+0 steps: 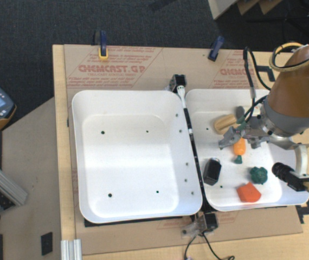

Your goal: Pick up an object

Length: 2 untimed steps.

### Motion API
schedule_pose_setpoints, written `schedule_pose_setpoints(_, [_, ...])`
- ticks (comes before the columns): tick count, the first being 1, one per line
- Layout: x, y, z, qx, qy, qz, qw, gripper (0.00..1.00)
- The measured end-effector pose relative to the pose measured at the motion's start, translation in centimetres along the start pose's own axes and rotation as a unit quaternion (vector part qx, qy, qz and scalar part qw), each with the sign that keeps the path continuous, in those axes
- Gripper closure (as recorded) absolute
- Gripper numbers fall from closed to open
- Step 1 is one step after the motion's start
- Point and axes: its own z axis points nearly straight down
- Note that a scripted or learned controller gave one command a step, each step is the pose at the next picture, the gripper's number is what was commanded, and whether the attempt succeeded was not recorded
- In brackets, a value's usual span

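My gripper (241, 140) hangs over the middle of the right bin (290, 200), open, its grey fingers (227, 141) spread to either side. A small orange object (239, 147) with a teal end (238, 159) lies right between and just below them; the fingers stand apart from it. A tan cylinder (225, 122) lies just up and left of the gripper. A black object (212, 171) rests near the bin's left wall. A green lump (259, 174) and a red-orange lump (249, 193) lie toward the front.
The left bin (84, 118) stands beside the right one, with a black divider strip (189, 130) between them. The arm's orange and grey body (295, 96) covers the right bin's far right part. Blue clamps (102, 41) hold the board's back edge.
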Motion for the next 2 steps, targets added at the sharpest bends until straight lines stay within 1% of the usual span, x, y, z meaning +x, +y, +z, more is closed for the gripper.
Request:
schedule_pose_setpoints(1, [6.8, -4.5, -0.6, 0.008, 0.003, -0.001, 1.0000, 0.00])
schedule_pose_setpoints(2, [2.6, 0.0, -3.4, 0.002, 0.000, 0.002, 1.0000, 0.00])
